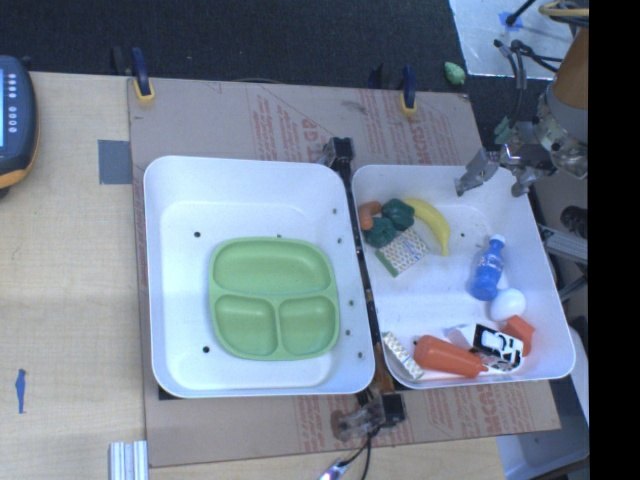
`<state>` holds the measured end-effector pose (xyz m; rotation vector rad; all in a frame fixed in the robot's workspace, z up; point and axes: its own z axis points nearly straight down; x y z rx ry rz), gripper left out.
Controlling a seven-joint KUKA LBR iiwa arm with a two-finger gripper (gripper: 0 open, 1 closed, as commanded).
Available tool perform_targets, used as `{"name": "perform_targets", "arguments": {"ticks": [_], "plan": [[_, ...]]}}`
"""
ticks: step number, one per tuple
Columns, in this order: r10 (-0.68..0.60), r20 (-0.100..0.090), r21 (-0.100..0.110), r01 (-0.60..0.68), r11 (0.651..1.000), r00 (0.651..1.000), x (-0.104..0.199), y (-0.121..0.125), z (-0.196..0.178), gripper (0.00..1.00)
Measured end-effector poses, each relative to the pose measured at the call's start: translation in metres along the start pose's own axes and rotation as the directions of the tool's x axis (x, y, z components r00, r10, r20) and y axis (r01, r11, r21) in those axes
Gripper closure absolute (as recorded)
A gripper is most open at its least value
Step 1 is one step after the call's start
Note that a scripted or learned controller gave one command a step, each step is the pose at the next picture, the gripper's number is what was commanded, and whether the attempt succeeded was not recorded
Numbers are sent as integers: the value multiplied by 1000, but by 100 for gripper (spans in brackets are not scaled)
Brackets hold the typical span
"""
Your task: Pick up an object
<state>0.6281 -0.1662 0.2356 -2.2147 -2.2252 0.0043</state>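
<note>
My gripper [497,181] hovers over the far right corner of the right bin [450,298], its two fingers spread open with nothing between them. Below it in that bin lie a yellow banana [432,222], a dark green toy [389,222], a small orange piece [369,211] and a patterned card [402,253]. A blue bottle [487,270] and a white ball [508,303] rest near the right wall. An orange carrot-shaped toy [449,357], a black and white item [497,345] and a small orange-red piece [519,330] sit at the near edge.
The left bin [180,188] holds a light green divided plate [273,298]. Clamps [143,80] pin the cardboard sheet at the back. A dark blue and yellow device [14,118] sits at the far left on the wooden bench.
</note>
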Motion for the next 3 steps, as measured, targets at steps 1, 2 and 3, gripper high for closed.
{"name": "perform_targets", "arguments": {"ticks": [1,2,3], "plan": [[-4,-2,12,4,1000,1000,16,16,153,0],[-6,0,5,6,1000,1000,14,19,134,100],[-5,-2,-10,5,1000,1000,76,26,52,100]]}}
